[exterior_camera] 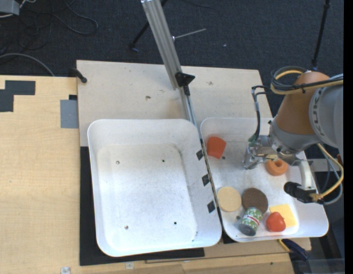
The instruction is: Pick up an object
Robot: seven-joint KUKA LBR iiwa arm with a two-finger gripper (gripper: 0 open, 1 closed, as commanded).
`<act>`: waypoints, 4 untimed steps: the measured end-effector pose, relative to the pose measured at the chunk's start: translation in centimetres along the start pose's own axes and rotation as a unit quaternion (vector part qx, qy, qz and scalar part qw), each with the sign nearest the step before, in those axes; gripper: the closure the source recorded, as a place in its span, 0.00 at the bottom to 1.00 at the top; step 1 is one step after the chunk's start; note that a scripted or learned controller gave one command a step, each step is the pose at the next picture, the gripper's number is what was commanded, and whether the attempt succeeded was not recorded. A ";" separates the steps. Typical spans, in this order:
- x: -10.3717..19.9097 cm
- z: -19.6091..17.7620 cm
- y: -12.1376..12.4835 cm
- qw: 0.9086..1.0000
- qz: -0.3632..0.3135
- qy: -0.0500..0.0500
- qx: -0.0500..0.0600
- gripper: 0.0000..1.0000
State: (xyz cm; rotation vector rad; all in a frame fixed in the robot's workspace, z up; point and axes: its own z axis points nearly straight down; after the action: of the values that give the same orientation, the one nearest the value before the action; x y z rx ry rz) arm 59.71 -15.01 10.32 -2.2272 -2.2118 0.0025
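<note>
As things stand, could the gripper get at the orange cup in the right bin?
Probably yes. The gripper hangs over the right bin, and the orange cup stands apart to its left with bare bin floor between them. The bin's wall close behind the cup may crowd a finger.

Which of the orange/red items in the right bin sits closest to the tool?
The small orange ring-shaped piece, just right of the tool. The orange cup lies farther left, and the red piece sits near the bin's front edge.
</note>
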 end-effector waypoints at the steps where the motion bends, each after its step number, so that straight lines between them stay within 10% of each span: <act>1: -0.2 -6.3 0.4 1.000 -0.003 -0.001 -0.004 1.00; 3: -0.1 -15.1 1.4 1.000 -0.004 -0.001 -0.003 1.00; 4: 5.4 -13.7 0.2 1.000 -0.005 0.001 0.001 1.00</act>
State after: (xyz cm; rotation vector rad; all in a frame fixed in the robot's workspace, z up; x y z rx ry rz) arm 59.97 -9.58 24.00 -2.2131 -2.2220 0.0022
